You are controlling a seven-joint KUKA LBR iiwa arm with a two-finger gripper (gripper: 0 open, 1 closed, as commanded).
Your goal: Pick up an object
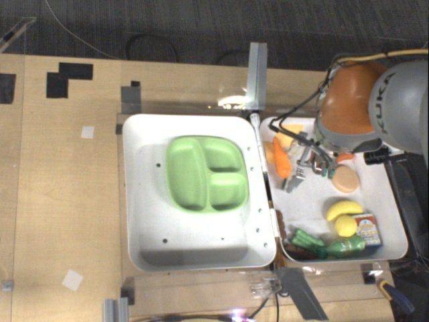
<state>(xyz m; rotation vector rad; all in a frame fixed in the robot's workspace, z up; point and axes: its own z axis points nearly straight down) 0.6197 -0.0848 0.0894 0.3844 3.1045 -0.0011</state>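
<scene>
Bench seen from above at a slant, bearing two shallow white bins side by side. The left bin (137, 247) holds a green divided tray (204, 173), lying near its middle. The right bin (395, 243) holds the loose objects, and the grey arm with its orange band (348, 106) is reached in over that bin's upper part. The gripper (298, 173) is seen low over the bin floor, its metal fingers pointed down and to the left; nothing is seen between them, and whether they are parted or closed cannot be told from this view. An orange carrot (280, 156) lies just beside the gripper, on its left, close to the wall shared by the bins, with its long axis running roughly up and down the picture. It is judged the nearest candidate for the pick (a short shift leftward would be needed, with the fingers set across its narrow width). A round peach-coloured piece (346, 178) lies to the gripper's right. Further down are found a banana (343, 208), a lemon (346, 227), a small carton (367, 230) and a green bottle (335, 248) along the lower wall.
</scene>
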